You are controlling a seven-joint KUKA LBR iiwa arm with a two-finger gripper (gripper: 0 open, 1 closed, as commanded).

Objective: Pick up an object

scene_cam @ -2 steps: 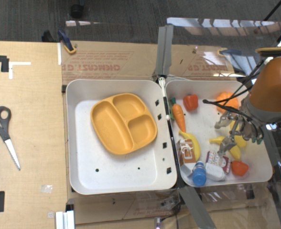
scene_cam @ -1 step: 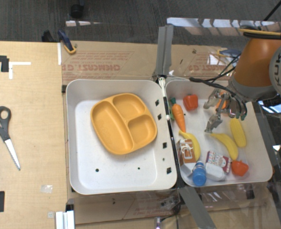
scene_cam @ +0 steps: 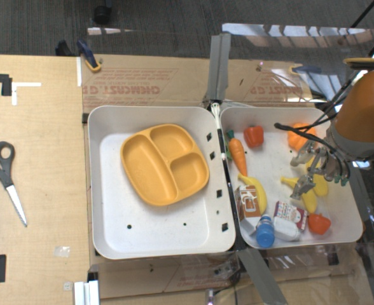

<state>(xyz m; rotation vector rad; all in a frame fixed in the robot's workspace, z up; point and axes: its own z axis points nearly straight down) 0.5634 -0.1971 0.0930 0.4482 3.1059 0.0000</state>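
The gripper [scene_cam: 308, 173] hangs low in the right bin [scene_cam: 273, 116], fingers spread apart with nothing clamped between them. Directly beneath and just toward four o'clock lies a yellow banana [scene_cam: 310, 192], its long axis running roughly from ten to four o'clock; this looks the likeliest target, so a short descent should do. At twelve o'clock sits an orange fruit [scene_cam: 296, 137]. Further out, at nine o'clock, lie a second banana [scene_cam: 255, 190] and a carrot [scene_cam: 238, 155]. The left bin [scene_cam: 110, 234] holds a yellow divided plate [scene_cam: 165, 164].
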